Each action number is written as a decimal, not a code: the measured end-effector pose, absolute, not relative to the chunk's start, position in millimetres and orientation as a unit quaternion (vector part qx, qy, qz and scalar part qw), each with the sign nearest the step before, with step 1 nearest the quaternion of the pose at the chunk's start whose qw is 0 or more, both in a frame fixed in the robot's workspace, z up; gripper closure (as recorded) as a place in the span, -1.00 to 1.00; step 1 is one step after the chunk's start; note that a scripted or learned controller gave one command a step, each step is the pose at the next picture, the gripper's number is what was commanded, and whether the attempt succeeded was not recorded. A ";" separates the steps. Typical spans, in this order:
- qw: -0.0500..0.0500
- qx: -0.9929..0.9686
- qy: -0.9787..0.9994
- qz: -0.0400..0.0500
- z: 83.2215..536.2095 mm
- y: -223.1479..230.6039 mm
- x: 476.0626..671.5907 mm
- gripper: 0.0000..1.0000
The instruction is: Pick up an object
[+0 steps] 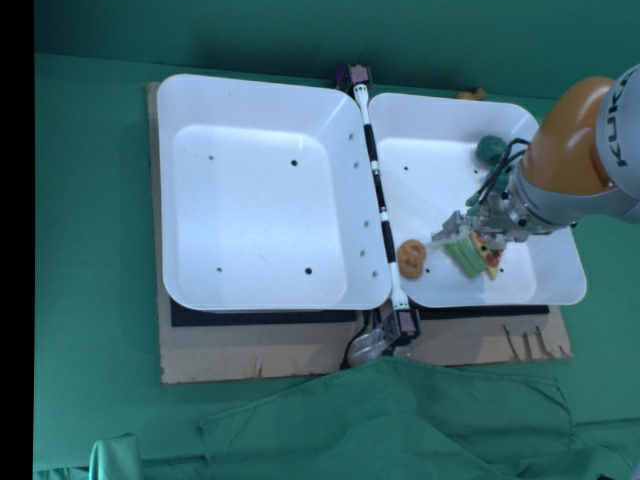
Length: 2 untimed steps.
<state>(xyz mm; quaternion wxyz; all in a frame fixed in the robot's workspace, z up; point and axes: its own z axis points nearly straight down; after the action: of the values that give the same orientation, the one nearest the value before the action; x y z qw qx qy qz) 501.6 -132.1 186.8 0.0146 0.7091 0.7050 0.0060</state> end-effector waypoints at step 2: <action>0.020 0.709 0.705 0.009 202.2 -156.9 476.4 1.00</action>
<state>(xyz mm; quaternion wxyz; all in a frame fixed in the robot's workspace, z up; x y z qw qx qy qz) 476.4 -156.9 202.2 0.0196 0.7091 0.7048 0.0091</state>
